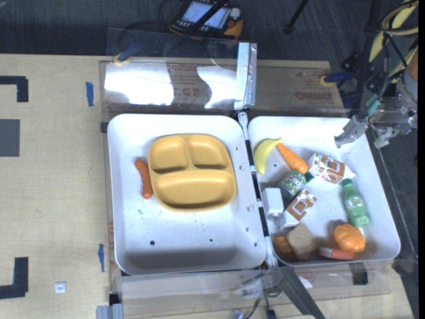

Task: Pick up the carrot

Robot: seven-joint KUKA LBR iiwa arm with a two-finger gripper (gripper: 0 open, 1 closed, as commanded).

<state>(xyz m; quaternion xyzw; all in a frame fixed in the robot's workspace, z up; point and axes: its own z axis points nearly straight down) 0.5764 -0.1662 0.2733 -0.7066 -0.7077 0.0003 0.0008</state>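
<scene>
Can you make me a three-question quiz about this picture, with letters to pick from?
1. Where is the carrot?
A. In the right bin, beside the banana
B. On the yellow tray
C. On the wooden bench

2. What colour is the bottle?
A. Blue
B. Green
C. Red

3. Where is the robot's hand right now?
A. Gripping the carrot
B. Above the right bin's far right corner, apart from the carrot
C. Over the left bin

Answers:
1 A: it lies touching the banana in the right bin.
2 B: the bottle is bright green.
3 B: it hangs by the bin's corner, with bare white floor between it and the carrot.
</scene>
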